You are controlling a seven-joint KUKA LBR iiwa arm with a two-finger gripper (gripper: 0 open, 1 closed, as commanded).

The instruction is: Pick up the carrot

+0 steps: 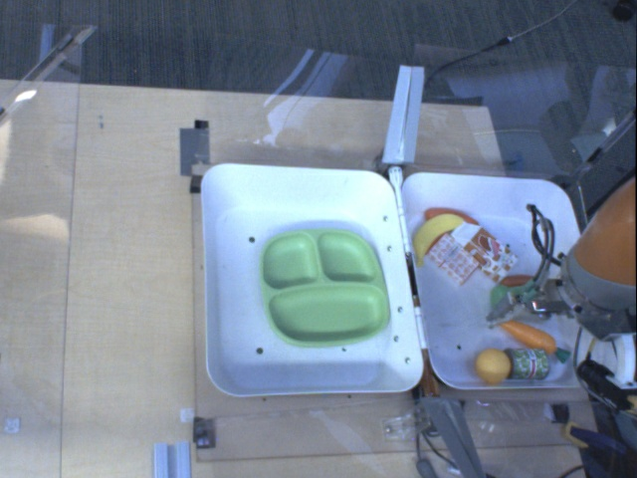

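The orange carrot (pixel 529 336) lies in the right white bin (pixel 450 358), near its front right, pointing left and slightly up. My gripper (pixel 518 307) hangs just above and behind the carrot, reaching in from the right under the arm's orange band (pixel 609 249). The carrot's upper edge sits right below the gripper tip. I cannot tell whether they touch.
In the right bin, a yellow lemon (pixel 493 365) and a green-labelled can (pixel 533 364) lie in front of the carrot. A red item (pixel 514 281), a printed packet (pixel 470 255) and a yellow banana (pixel 436 233) lie behind. The left bin (pixel 229 267) holds a green divided plate (pixel 323 287).
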